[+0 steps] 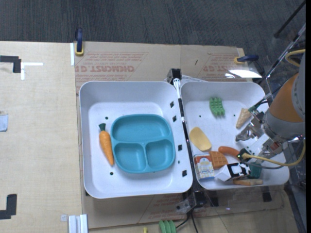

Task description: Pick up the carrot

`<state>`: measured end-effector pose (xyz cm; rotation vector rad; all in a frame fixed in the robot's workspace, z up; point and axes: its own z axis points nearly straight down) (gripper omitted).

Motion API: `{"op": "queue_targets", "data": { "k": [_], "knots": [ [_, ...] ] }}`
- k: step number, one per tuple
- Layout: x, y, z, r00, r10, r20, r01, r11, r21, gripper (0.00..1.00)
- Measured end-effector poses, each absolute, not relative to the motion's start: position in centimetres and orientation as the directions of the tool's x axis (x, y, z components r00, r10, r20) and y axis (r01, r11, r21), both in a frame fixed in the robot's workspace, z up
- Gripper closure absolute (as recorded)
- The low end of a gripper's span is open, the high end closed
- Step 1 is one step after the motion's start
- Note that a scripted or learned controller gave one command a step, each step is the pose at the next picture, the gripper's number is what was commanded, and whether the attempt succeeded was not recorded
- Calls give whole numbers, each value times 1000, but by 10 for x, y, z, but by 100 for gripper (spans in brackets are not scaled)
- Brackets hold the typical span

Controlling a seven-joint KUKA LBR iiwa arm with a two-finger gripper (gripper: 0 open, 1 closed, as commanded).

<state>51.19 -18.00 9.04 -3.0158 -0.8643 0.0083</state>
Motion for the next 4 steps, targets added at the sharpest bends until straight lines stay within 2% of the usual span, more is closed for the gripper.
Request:
{"op": "queue_targets", "data": {
  "k": [1, 2, 3, 4],
  "knots": [
    [477, -140, 91, 791, 612, -1, 612, -791, -4, 0],
    [478, -114, 91, 803, 596, 0, 596, -803, -2, 0],
    [479, -97, 91, 863, 504, 0, 504, -863, 0, 0],
    [524, -52, 191, 950, 313, -3, 313, -950, -2, 0]
  ]
}}
